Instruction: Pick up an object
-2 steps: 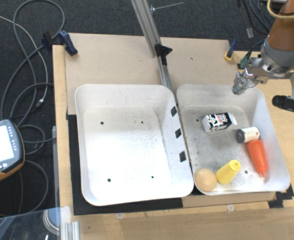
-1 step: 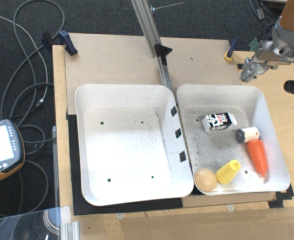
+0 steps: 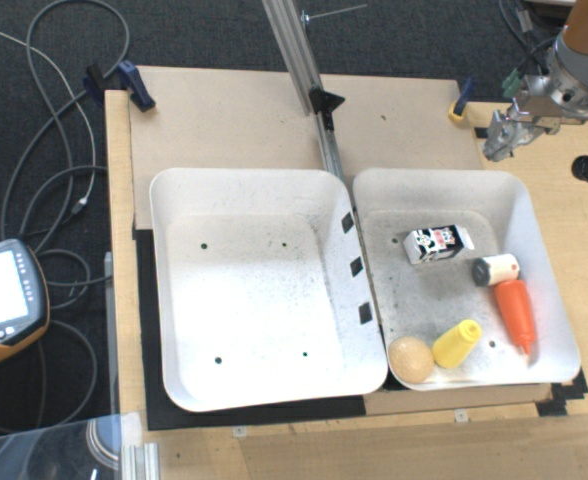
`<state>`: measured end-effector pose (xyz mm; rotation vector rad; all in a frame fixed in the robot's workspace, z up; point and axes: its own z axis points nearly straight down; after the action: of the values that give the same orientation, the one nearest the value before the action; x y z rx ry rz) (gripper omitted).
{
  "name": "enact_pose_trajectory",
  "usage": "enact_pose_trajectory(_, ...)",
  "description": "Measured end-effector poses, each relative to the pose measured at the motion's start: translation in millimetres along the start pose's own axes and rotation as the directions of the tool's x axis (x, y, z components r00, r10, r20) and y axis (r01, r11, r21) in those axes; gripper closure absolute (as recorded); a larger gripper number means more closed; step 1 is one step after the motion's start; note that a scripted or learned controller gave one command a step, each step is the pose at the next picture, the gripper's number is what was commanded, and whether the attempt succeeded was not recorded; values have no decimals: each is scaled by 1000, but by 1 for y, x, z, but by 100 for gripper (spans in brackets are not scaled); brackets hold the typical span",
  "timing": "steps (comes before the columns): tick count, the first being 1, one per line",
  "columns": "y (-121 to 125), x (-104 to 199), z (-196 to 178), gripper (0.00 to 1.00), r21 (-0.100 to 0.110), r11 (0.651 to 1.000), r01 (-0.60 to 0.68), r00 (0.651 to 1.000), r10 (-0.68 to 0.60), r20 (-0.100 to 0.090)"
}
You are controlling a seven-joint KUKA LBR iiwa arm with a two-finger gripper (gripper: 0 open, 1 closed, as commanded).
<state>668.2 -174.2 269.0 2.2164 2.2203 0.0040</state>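
Observation:
The right bin (image 3: 522, 206) holds several objects. A small black-and-white carton (image 3: 438, 243) lies near its middle. An orange carrot-shaped bottle with a white cap (image 3: 512, 303) lies along the right wall. A yellow bottle (image 3: 457, 343) and a tan round ball (image 3: 411, 359) rest at the front. My gripper (image 3: 501, 140) hangs at the upper right, above the bench just behind the right bin's far rim, away from all the objects. Nothing shows between its fingers.
The left bin (image 3: 174, 203) stands beside the right one, with black clips along their shared wall. A metal pole (image 3: 292, 43) slants in from the top to the bins' join. Blue clamps sit on the board's back corners. Cables and a pendant lie at the left.

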Motion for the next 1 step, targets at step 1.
enact_pose_trajectory(1, -30, 50, 10, 100, 9, 1000, 3, 1000, -3, -4)
